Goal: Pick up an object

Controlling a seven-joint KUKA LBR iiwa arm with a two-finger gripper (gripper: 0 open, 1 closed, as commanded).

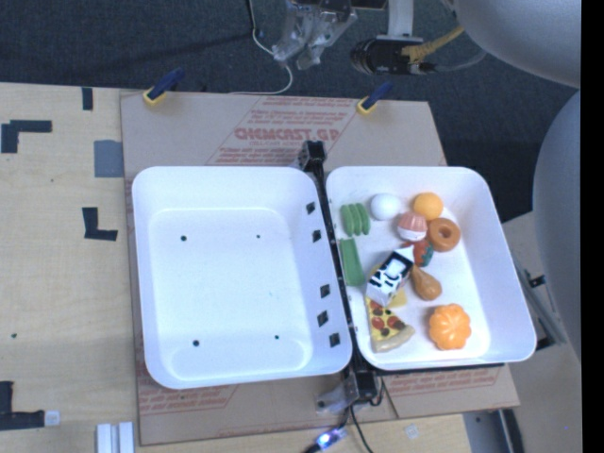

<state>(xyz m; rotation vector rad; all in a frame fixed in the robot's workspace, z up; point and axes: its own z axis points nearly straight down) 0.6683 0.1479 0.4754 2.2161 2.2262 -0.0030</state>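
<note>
The right bin (498,253) holds several toy foods: a green pea pod (355,218), a green strip (351,261), a white egg (384,206), an orange ball (427,205), a donut (443,235), a pink piece (411,226), a black-and-white carton (389,276), a drumstick (426,283), a pizza slice (388,327) and a small pumpkin (449,327). My gripper (304,47) hangs high at the top of the view, beyond the bins' far edge, with nothing seen between its fingers.
The left bin (151,253) sits beside the right one on a cardboard sheet (274,130). Blue and yellow clamps (163,86) hold the sheet's far corners. The grey arm (528,8) fills the upper right. A cable (274,88) trails below the gripper.
</note>
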